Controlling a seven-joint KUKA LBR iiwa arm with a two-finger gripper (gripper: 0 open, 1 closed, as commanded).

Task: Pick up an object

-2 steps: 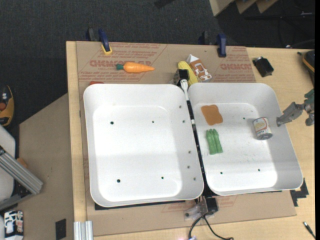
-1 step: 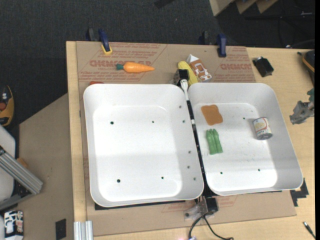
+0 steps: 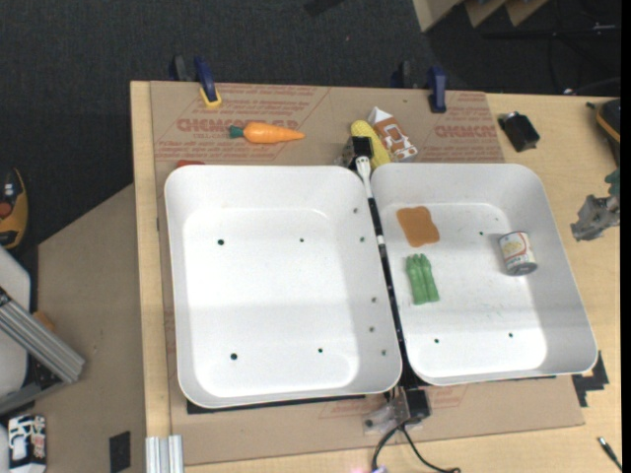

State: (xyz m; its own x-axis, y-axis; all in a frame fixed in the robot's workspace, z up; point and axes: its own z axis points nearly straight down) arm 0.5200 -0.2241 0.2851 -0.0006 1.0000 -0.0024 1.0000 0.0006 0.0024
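Right bin [image 3: 552,215] holds a brown flat piece [image 3: 418,226], a green bundle [image 3: 422,280] just below it, and a small can [image 3: 516,252] lying near the right wall. Left bin [image 3: 187,264] sits beside it on the table [image 3: 325,126], with a toy carrot [image 3: 267,134] and a yellow-and-white item [image 3: 383,140] behind the bins.

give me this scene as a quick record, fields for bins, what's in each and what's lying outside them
bins: two shallow white bins side by side, left bin, right bin
right bin contents: flat orange-brown slab, green ridged bundle, small tin can on its side
outside, behind bins: orange toy carrot, yellow banana-like toy
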